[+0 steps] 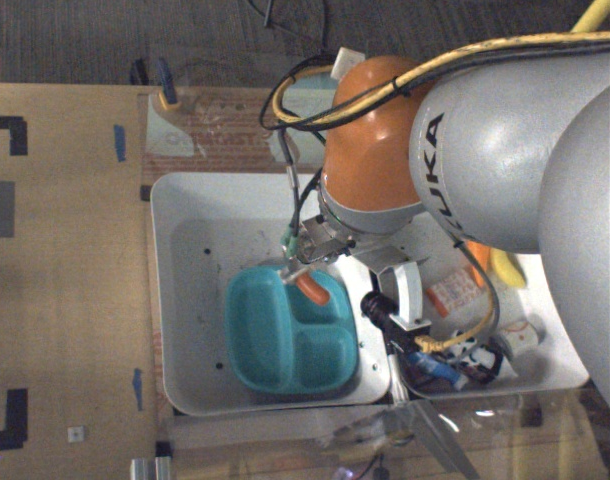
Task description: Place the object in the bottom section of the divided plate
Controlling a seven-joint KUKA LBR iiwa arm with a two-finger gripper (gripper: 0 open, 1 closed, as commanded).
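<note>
- End effector (303, 268) hung under the KUKA arm's orange band (375, 138), over the upper right edge of the teal divided plate (290, 333); whether it was released or clenched, I could not tell.
- Left white bin (185, 268) held the plate, which showed one large compartment on its left and two smaller ones on its right, the lower of them nearest the view's bottom.
- An orange carrot-like object (312, 288) lay just beside and below the end effector, at the plate's upper right compartment, its long axis slanting down to the right.
- Judged from this, the bottom section lay straight down the view from the object, a short carry away.
</note>
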